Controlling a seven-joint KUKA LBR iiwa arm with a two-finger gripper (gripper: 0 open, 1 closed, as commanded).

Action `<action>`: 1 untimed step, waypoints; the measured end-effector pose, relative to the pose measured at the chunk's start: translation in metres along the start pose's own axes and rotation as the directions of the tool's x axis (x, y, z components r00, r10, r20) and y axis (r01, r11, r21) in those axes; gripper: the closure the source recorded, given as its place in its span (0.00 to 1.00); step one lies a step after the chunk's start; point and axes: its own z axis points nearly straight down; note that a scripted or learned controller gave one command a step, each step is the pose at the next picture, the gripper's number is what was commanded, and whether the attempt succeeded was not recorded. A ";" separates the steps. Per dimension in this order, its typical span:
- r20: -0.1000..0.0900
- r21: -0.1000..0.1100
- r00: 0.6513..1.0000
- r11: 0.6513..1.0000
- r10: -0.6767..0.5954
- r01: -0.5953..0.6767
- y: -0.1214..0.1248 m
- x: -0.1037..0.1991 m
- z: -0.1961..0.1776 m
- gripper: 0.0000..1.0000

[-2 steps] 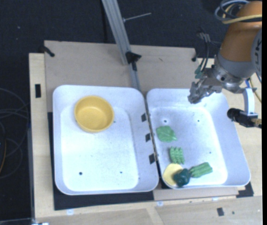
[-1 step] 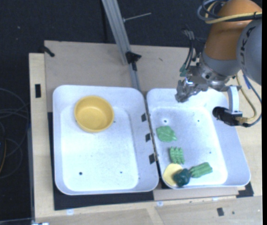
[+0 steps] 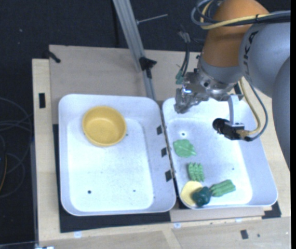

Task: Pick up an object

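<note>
My gripper point(image 3: 182, 106) hangs over the back left corner of the right bin point(image 3: 252, 154), well above its floor, and nothing shows between its tips. Lower in that bin lie a pale green leaf-shaped piece point(image 3: 184, 148), a small green ridged block point(image 3: 195, 170), a green elongated toy point(image 3: 222, 188) and a yellow round piece with a dark teal object on it point(image 3: 196, 193) at the front left corner. A yellow bowl point(image 3: 104, 126) sits upright in the back left of the left bin point(image 3: 111, 191).
A grey metal pole point(image 3: 131, 35) slants from the top of the view down to the divider between the bins. A black cable connector point(image 3: 227, 128) dangles from the arm over the right bin. Bare wooden bench surrounds both bins.
</note>
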 end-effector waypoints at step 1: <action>0.001 0.000 1.000 1.000 0.002 -0.002 -0.009 0.054 0.012 1.00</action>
